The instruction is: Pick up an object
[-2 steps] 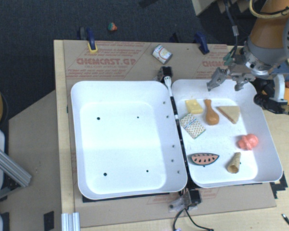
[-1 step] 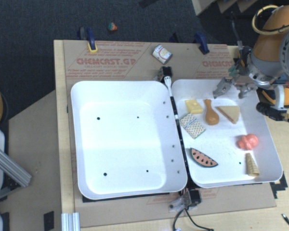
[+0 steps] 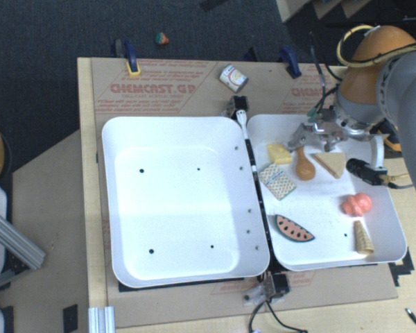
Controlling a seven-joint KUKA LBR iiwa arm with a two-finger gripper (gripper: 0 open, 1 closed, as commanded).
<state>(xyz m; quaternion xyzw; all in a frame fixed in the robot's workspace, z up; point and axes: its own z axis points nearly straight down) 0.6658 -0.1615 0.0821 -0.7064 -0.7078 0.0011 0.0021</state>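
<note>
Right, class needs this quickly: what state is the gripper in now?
Gripper: cannot be told; it hangs over the right bin's far edge.

The surface point(image 3: 166, 89) is a brown board printed with red lettering. Two white bins sit on it side by side, touching: the left bin point(image 3: 125, 144) and the right bin point(image 3: 395, 245). A small white box point(image 3: 233, 78) lies near the board's far edge.
</note>
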